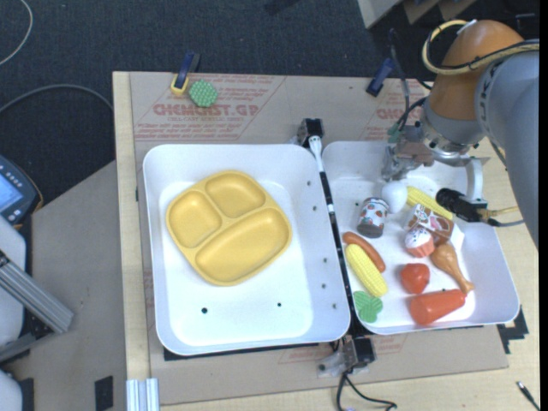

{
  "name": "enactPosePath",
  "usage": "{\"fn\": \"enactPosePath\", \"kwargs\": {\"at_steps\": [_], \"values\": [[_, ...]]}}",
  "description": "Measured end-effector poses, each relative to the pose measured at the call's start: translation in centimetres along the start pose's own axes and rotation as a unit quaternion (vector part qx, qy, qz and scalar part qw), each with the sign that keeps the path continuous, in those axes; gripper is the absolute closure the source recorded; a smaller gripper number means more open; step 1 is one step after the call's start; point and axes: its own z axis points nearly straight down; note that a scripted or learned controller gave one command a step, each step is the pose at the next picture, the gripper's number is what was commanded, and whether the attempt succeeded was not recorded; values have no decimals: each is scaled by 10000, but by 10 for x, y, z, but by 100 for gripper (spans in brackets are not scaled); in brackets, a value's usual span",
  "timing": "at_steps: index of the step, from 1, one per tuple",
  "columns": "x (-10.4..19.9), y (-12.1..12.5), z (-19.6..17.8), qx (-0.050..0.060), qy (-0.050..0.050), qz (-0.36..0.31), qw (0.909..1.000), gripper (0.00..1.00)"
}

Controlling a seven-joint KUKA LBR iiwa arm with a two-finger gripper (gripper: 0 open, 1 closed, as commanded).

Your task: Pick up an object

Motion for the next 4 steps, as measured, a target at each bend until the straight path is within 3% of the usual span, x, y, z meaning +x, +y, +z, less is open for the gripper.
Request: {"fn": "enactPosePath", "kwargs": {"at_steps": [1,2,3,4], "values": [[73,-34,-88,-21,22,-35,10000,100],[165,-62,-81,41,35,-48,10000,100],[253,-90,-156,-18,39,-54,10000,100],[298,-129,-172,28,23,-35,10000,100]]}}
